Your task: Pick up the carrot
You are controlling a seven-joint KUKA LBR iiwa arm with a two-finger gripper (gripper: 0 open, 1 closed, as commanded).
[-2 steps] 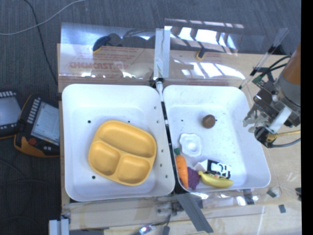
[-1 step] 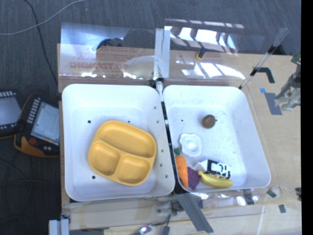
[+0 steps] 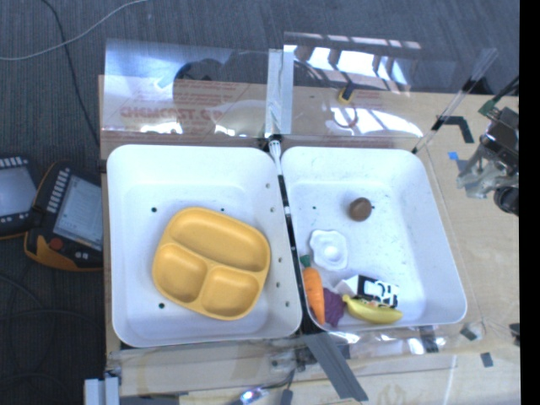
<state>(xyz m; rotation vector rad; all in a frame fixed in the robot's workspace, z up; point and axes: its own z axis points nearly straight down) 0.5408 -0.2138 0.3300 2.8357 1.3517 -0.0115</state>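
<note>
Camera view: I am looking at the gripper (image 3: 494,165) parked at the worktop's right edge, well apart from the carrot (image 3: 313,292); whether it is open or closed I cannot tell. I am planning a descent straight over the carrot, clear of the bin wall (image 3: 291,251). Orange and tapered, it is lying at the right bin's front-left, touching a purple toy (image 3: 333,308) beside a banana (image 3: 371,310).

dark grey carpet (image 3: 126,7) surrounds a pale wooden bench (image 3: 485,260). a thin cable (image 3: 63,36) trails across the floor. a teach pendant (image 3: 67,218) lies at left. clear plastic panels (image 3: 337,74) catch bright window glare.
</note>
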